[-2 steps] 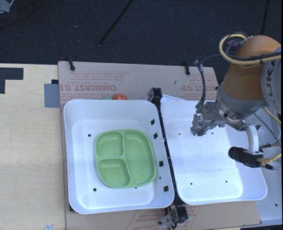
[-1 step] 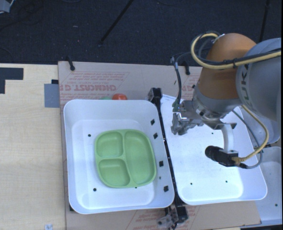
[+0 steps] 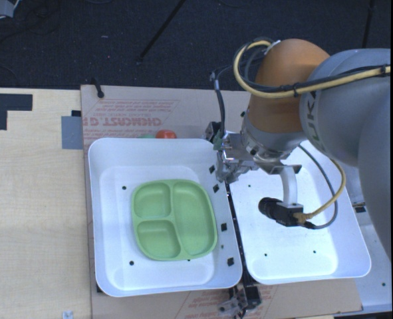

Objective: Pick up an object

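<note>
1. A green divided plate (image 3: 174,219) lies flat in the left bin (image 3: 110,171). It sits a little right of that bin's middle and toward its near side.
2. The plate has three compartments: two at its far side and one at its near left, with a longer one running down its right side.
3. Bare white bin floor surrounds the plate on all sides; nothing touches it.
4. A small orange-red object (image 3: 165,135) shows just beyond the far rim of the left bin, on the cardboard sheet (image 3: 130,115) under the bins. Its shape is too small to tell.
5. The right bin (image 3: 316,258) stands just beside the left one, the two rims meeting along a dark seam.
6. The gripper (image 3: 231,168) hangs over that seam at the far end of the bins, well apart from the plate and to its far right.
7. I cannot tell the state of the hand, since its lower end is a tangle of metal parts seen from above.
8. The arm (image 3: 329,105) comes in from the right, its orange band (image 3: 286,62) directly above the wrist, with yellow cables looped around it.
9. A black cylindrical part (image 3: 280,211) hangs on a bracket over the right bin, with a cable running from it.
10. The wooden bench (image 3: 30,211) stretches to the left of the bins.
</note>
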Controlling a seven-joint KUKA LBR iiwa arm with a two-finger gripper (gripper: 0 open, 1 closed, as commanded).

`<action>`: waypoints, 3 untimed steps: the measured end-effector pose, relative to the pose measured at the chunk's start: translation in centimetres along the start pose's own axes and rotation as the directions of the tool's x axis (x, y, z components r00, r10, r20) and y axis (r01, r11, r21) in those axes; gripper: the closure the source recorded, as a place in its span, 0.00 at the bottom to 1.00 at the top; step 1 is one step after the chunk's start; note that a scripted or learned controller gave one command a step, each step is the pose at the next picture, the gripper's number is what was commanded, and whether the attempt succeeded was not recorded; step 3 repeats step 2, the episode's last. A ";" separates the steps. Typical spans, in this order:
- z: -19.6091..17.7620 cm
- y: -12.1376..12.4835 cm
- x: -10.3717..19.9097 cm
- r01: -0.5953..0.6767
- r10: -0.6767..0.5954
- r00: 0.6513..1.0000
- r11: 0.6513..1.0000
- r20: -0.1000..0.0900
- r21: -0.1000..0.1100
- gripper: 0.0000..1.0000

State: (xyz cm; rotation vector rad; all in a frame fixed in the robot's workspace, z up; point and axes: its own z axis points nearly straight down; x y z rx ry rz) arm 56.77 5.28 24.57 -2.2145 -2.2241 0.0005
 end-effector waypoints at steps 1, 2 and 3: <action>0.8 2.4 5.6 0.000 0.000 1.000 1.000 0.001 0.000 1.00; 0.8 2.3 5.4 -0.002 0.002 1.000 1.000 0.003 0.001 0.00; 0.8 2.3 5.4 -0.002 0.002 1.000 1.000 0.003 0.001 0.00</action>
